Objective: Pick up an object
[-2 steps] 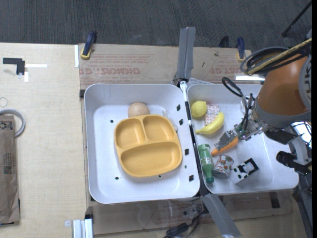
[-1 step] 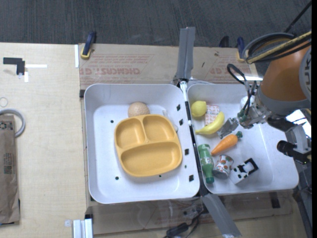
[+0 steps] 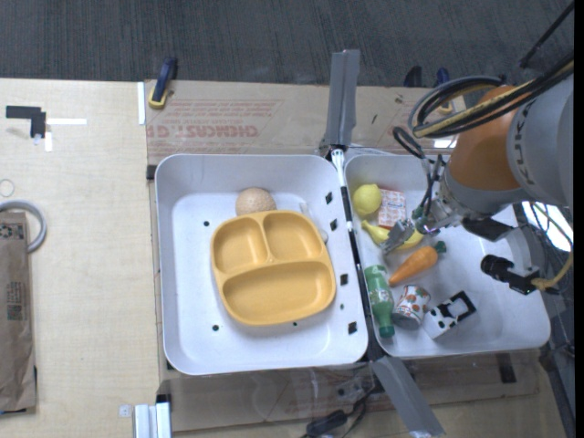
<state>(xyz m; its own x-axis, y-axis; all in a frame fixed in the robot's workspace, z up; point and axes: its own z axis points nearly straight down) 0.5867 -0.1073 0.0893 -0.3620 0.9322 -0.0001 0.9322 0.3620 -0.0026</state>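
Arm (image 3: 511,144) reaches in from the right, orange band up top, wrist angled down-left. Claw (image 3: 404,235) sits low, tips pointing left; finger state unclear.

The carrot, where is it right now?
The carrot lies in the right bin, near its middle, just below the banana and the gripper, with the green bottle to its left.

Dark grey carpet floor (image 3: 228,16) beyond bench. Light wood benchtop (image 3: 73,245), brown cardboard sheet (image 3: 237,121) (printed red lettering) at rear. Even lighting.
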